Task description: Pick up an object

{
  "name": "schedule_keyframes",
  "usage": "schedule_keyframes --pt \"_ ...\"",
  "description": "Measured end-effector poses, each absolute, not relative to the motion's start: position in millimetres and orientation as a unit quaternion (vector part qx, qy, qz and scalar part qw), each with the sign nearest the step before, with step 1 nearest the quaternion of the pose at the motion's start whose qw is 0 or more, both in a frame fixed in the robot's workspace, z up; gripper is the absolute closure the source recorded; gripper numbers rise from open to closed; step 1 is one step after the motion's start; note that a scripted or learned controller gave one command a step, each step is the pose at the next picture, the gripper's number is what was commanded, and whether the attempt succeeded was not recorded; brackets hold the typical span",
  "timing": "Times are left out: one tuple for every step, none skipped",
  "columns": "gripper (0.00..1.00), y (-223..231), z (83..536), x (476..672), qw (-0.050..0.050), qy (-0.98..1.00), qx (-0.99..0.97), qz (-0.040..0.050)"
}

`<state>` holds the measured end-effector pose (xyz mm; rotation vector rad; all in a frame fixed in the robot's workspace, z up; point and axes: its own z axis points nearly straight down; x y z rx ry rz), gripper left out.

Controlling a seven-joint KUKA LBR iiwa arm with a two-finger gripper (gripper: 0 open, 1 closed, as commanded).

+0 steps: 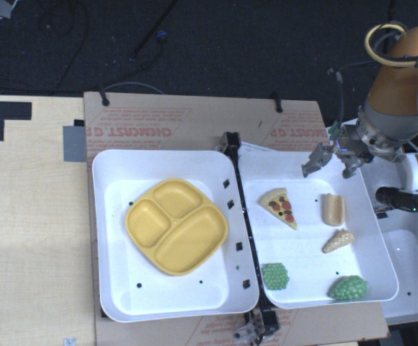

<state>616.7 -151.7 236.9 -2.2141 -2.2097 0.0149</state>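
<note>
From the overhead camera I see the gripper (334,162) hanging over the far right corner of the right bin (306,294), its fingers spread apart with nothing between them. Below it in that bin lie a pizza slice (279,207), a bread roll (333,210), a tan wedge (338,241) and two green clusters (274,275) (349,288). A yellow divided plate (177,225) sits in the left bin (115,193).

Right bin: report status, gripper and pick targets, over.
Gripper open, holding nothing, above right bin's far edge. Pizza slice, bread roll, cone, two green pieces untouched. Nothing blocking; yellow plate in left bin.
</note>
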Motion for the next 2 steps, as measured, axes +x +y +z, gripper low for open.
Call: schedule_keyframes --pt "0.0 -151.5 245.2 619.0 0.001 -0.707 -0.707 0.0008" --pt "0.0 -143.1 195.3 623.4 0.002 -0.708 -0.706 0.0015"
